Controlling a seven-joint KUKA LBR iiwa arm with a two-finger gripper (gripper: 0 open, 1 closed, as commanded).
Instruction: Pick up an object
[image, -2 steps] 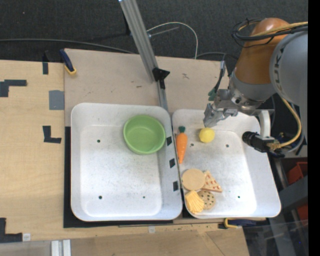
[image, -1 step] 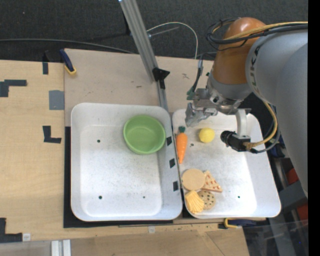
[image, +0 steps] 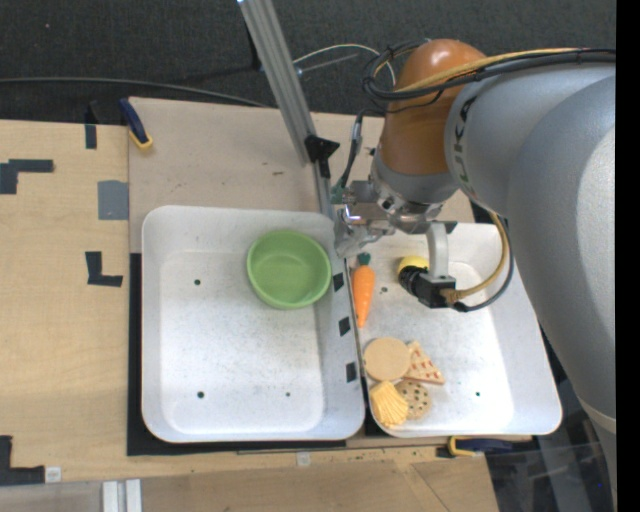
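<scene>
From here the arm (image: 540, 150) runs off the right and top edges, so I see only part of its bulk — and it covers the far right corner of the right bin (image: 500, 400). The gripper (image: 352, 238) sits under the wrist; I cannot tell how the jaws stand. The carrot (image: 362, 292) has its top tucked beneath it. A yellow thing (image: 411, 268) is half hidden behind a black part — I cannot name it. The biscuit-like pieces (image: 402, 380) overlap, their number unclear. The counter (image: 60, 300) is cut off at the left.
</scene>
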